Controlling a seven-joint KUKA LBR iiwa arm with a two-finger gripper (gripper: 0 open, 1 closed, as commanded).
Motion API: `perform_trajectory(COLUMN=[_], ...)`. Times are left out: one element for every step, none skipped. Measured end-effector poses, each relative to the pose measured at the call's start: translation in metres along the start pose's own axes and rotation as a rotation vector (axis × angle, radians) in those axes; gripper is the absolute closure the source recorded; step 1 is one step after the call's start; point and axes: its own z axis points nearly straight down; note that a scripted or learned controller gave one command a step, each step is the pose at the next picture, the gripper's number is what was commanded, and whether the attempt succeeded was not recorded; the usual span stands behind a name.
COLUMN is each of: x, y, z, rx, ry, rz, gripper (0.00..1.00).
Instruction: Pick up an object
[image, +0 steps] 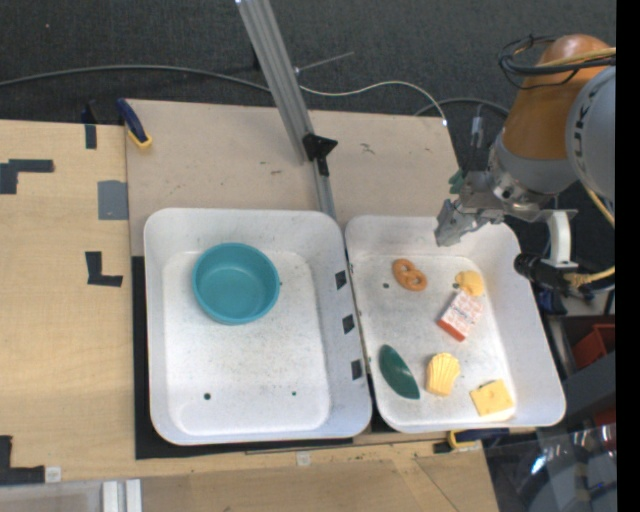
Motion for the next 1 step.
perform_trajectory(x=[0.0481], y=[-0.0056], z=[0.0091], rx=[0.003], ry=[-0.001], rz=[0.001], gripper=[1.00])
